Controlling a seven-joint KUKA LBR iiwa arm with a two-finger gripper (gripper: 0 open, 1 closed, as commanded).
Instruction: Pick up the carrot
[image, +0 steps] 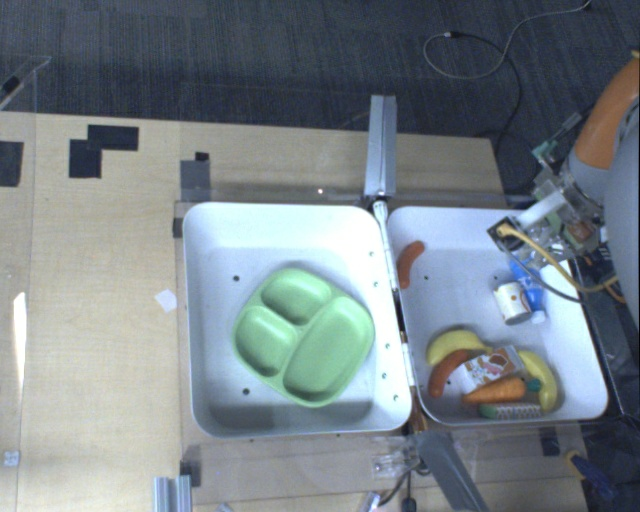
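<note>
Carrot (499, 391), lower right of the frame, lying near the front wall of the right bin (590, 340): a short, tapered orange body, smooth and probably moulded plastic, with some green at one end. It lies flat and has not been lifted; no part of the pick has been done, as far as can be seen. It touches a small printed carton (484, 368) just behind it, and a yellow banana (541, 374) curves round its right end. A second banana (453, 344) and a reddish sausage shape (439, 377) lie to the carton's left. This crowding may hinder a clean grasp. Left bin (200, 300), mid-frame: a pale green, glossy plate (305, 335) with three rounded compartments. Further back in the right bin: a small white can (512, 301) on its side beside a blue item (528, 283), and another red-orange sausage (410, 262) near the dividing wall. Gripper (556, 226), upper right of the frame, over the bin's far corner and well apart from the carrot. Whether it is open or closed cannot be told; nothing is seen in its hold. Approach, descent, closing and lift all remain.
</note>
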